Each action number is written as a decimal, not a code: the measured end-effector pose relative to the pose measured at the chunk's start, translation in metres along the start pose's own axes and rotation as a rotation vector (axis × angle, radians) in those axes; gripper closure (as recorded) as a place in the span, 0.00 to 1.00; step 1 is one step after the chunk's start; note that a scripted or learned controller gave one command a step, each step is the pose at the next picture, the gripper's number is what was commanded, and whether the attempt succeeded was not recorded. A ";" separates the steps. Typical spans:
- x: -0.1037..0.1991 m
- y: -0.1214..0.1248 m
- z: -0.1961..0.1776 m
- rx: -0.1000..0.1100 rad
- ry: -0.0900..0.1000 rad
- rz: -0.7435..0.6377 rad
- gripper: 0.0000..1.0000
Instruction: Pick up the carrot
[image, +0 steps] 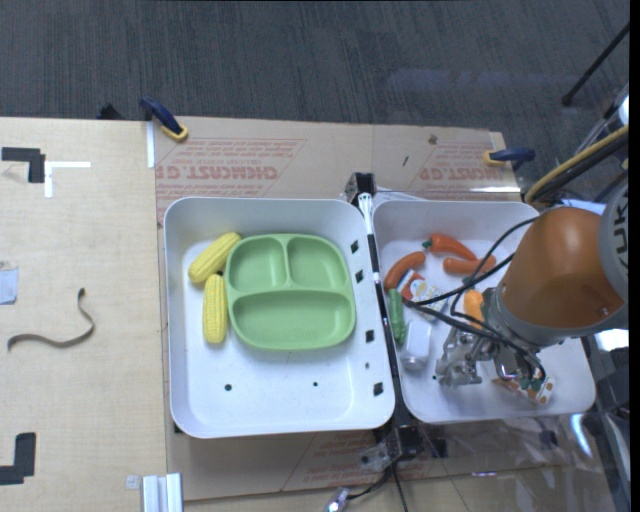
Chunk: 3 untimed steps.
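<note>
Several orange carrot-like pieces lie at the back of the right bin (570, 395). One carrot (451, 244) has a green tip, a second piece (404, 268) lies to its left, and a third (461, 265) sits just below it. My gripper (458, 364) hangs low over the bin's front middle, well in front of these pieces and apart from them. The arm's orange band (560, 275) covers the bin's right part. A small orange bit (474, 300) peeks out by the wrist.
A green stick-shaped item (397, 316) and a white object (417, 345) lie by the right bin's left wall. The left bin (280, 400) holds a green divided plate (290, 290) and two corn cobs (214, 256) (214, 308). Cables trail around the wrist.
</note>
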<state>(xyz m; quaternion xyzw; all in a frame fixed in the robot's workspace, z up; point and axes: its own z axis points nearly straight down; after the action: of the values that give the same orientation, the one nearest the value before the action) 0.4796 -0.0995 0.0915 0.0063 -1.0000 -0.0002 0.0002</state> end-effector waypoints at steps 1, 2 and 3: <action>0.000 0.000 0.000 0.000 0.000 0.000 0.00; -0.064 -0.012 -0.001 0.001 -0.004 0.284 0.00; -0.004 -0.023 0.000 0.000 -0.001 0.206 0.00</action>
<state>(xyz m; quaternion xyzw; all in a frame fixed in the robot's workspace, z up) 0.4836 -0.1224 0.0916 -0.0964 -0.9953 -0.0001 -0.0002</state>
